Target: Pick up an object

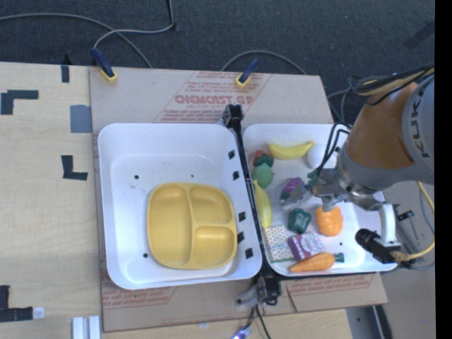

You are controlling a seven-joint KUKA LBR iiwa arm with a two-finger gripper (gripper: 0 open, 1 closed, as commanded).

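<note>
Gripper (326, 198) sits low over my right bin (319, 131), grip state I cannot tell, just above the orange (329, 221), which looks round enough to roll off toward the carrot (311, 263).

I log, off-task: cardboard sheet (205, 97) with red print beneath two white bins (113, 189); two yellow-and-blue clamps (104, 63) on its far edge; grey carpet (282, 20) beyond; black cables.

Robotics lab bench, KUKA arm (385, 136) over two white bins (113, 189), clamped cardboard sheet (205, 97), tape marks (70, 168), cables (141, 30) on dark carpet
</note>
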